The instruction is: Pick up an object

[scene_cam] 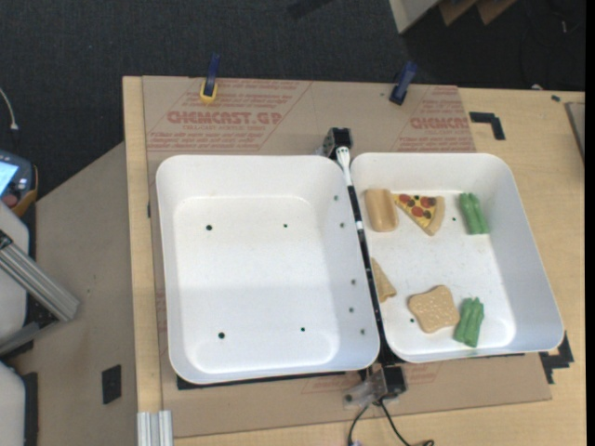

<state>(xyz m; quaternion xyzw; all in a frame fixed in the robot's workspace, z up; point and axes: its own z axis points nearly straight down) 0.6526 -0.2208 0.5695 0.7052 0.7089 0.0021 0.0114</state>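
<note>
A brown cardboard-covered bench is seen; the left bin is set on it, touched by the right bin.

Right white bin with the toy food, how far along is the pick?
Nothing looks picked: the pizza slice, bread roll, toast slice and both green vegetable pieces lie in the right white bin. Nothing is in hand. The whole grasp remains.

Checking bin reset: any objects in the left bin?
No, the left bin shows just bare white floor, while the pizza slice, toast and other toy foods lie in the right bin.
</note>
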